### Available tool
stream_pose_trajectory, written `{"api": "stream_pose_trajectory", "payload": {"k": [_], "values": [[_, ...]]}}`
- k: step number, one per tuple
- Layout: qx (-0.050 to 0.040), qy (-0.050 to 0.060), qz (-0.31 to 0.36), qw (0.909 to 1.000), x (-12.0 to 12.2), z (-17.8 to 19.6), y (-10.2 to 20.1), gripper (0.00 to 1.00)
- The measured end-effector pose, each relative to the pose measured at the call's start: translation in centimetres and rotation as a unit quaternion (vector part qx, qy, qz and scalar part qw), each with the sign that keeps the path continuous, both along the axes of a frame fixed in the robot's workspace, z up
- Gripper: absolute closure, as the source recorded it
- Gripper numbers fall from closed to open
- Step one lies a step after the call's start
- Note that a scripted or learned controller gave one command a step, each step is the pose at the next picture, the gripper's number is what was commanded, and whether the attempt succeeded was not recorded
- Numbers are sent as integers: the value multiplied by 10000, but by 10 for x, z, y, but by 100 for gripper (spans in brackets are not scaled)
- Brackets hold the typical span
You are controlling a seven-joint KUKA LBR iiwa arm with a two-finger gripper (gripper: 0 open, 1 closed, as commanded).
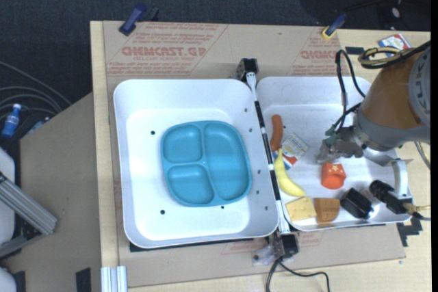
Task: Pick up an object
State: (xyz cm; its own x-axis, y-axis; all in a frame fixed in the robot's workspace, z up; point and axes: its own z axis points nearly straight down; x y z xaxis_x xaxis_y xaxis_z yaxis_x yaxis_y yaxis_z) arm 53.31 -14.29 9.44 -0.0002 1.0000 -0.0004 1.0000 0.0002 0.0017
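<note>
Our hand (333, 149) hovers above the small orange-red plastic fruit (332, 176); grip state we cannot tell; nothing lifted yet

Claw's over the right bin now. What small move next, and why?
Probably lower the claw a little onto the orange toy: it hangs just above that toy in the right bin, and nothing shows between its fingers yet.
</note>
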Motion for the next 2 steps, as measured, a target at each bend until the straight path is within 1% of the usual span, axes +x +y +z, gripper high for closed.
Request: {"api": "stream_pose_trajectory", "payload": {"k": [1,2], "values": [[1,1,0,10000,0,0,0,0],[3,4,5,10000,88,-9,13,0]]}}
